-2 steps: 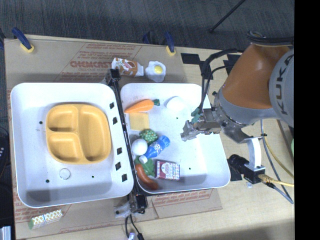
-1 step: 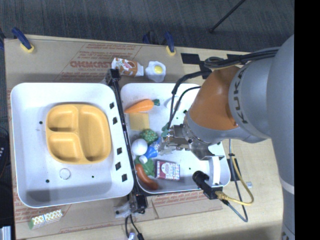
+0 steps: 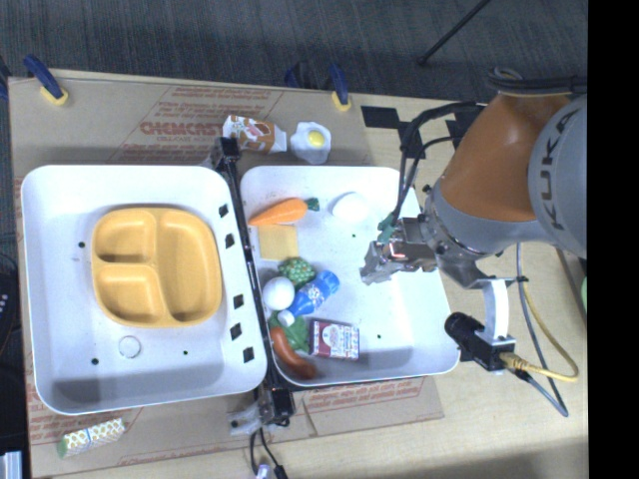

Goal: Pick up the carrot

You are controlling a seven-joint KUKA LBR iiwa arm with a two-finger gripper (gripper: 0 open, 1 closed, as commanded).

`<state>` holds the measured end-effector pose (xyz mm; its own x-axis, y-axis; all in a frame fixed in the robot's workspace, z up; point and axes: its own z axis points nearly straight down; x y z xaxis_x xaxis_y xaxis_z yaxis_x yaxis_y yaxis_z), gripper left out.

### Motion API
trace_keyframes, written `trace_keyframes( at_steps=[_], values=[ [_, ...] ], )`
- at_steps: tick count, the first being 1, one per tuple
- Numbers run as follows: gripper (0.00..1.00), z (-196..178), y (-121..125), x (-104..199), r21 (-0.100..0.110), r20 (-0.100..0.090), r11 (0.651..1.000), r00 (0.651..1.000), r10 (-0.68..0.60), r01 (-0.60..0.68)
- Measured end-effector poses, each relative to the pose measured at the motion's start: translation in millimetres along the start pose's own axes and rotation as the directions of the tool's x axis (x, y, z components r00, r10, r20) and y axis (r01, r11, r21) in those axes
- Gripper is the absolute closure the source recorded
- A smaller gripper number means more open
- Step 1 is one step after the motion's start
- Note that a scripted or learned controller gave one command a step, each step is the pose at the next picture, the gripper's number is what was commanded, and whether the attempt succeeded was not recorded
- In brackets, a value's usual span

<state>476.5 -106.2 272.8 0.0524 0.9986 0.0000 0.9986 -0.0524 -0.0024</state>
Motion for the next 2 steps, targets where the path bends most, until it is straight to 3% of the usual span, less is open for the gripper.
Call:
trace_keyframes(
  at_steps=[1, 2],
  values=[
    [1.0, 82.0, -3.3, 43.4, 0.006, 0.0, 0.974, 0.974, 0.228, -0.228],
    [1.0, -16.8, -0.9, 16.8, 0.0, 0.0, 1.0, 1.0, 0.001, -0.001]
  ],
)
